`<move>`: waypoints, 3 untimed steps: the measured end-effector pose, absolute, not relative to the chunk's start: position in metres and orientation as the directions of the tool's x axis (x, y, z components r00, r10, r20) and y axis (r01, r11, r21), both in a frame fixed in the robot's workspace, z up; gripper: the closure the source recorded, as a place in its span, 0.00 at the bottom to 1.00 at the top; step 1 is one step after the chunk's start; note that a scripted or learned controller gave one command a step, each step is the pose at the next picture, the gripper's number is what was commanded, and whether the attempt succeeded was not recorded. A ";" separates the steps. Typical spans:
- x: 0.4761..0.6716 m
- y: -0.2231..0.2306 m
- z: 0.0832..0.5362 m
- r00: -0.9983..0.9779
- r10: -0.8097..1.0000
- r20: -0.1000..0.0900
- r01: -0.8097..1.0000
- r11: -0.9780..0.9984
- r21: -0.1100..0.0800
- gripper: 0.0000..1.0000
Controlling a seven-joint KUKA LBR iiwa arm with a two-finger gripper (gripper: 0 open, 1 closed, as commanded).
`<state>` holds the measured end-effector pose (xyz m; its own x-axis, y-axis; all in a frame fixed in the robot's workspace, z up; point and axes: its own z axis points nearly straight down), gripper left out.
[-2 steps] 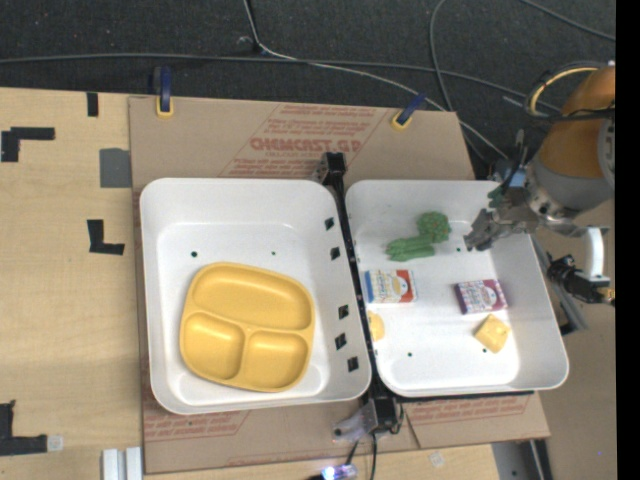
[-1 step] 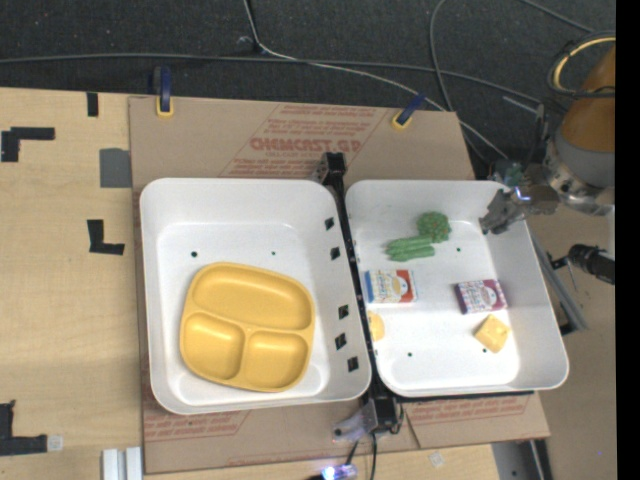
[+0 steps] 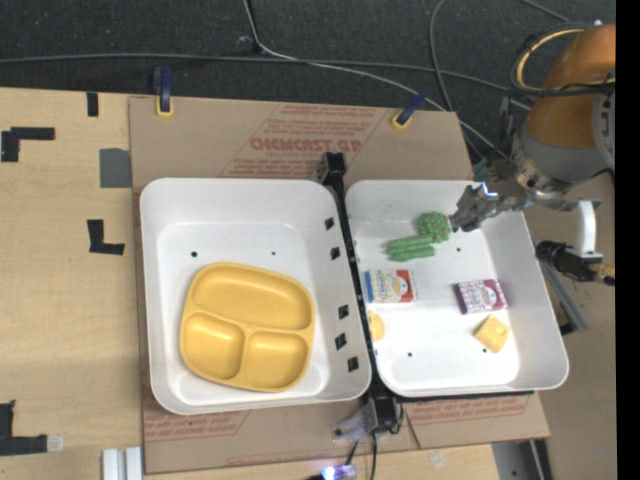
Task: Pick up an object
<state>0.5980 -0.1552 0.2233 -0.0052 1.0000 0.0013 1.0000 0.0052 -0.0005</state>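
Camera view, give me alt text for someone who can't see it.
The arm's gripper hovers at the right bin's far edge, beside a green broccoli toy. That bin also holds two small cartons and a yellow wedge; the left bin holds a yellow divided plate.

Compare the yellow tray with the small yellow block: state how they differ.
The yellow tray lies in the left bin; the yellow block lies in the right bin. The tray is far larger, covering much of its bin floor; the block is a small piece. The tray has three compartments; the block is a plain chunk. Both are yellow and lie untouched.
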 end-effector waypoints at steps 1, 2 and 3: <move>0.591 -0.100 0.212 -0.005 1.000 0.000 1.000 0.005 -0.002 1.00; 0.588 -0.041 0.207 -0.006 1.000 0.001 1.000 0.006 -0.003 1.00; 0.577 0.019 0.202 -0.006 1.000 0.001 1.000 0.006 -0.003 1.00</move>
<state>0.5772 0.0188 0.2024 -0.0063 1.0000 0.0008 1.0000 0.0063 -0.0035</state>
